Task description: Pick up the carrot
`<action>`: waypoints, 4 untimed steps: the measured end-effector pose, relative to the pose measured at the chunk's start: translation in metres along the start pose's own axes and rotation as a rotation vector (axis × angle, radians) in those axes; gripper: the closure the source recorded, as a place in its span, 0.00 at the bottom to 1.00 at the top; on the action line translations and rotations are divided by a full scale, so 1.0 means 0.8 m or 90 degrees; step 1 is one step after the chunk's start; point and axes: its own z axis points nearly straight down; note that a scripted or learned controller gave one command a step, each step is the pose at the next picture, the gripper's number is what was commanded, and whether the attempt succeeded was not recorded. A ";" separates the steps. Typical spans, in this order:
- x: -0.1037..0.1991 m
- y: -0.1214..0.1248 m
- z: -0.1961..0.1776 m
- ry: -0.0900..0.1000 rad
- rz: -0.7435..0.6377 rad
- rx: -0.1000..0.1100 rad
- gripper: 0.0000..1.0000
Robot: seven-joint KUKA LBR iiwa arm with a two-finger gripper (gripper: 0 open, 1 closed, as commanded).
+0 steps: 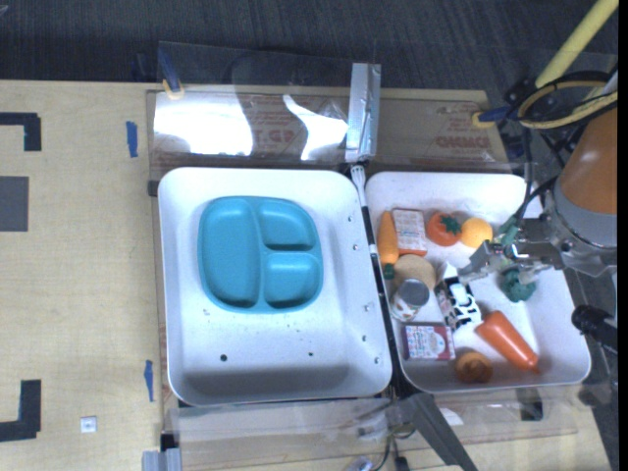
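The carrot (507, 339), an orange cone with its thick end to the upper left, lies in the right bin (564, 356) near the front right corner. My gripper (502, 255) hangs over the same bin, up and slightly left of the carrot and apart from it. Nothing shows held in it. The grey arm with its orange band (599, 170) comes in from the right edge.
The right bin also holds an orange bottle (389, 238), two red-and-white packets (427, 341), a tomato (444, 227), a yellow-orange ball (476, 232), a can (411, 294), a black-and-white item (459, 302) and a small orange fruit (473, 366) beside the carrot. A blue divided plate (260, 253) lies in the left bin (285, 361).
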 end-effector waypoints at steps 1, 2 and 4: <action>0.000 0.000 0.000 0.000 0.000 0.000 0.00; -0.050 0.094 0.030 -0.001 0.087 -0.002 0.00; -0.126 0.141 0.055 -0.001 0.185 -0.005 0.00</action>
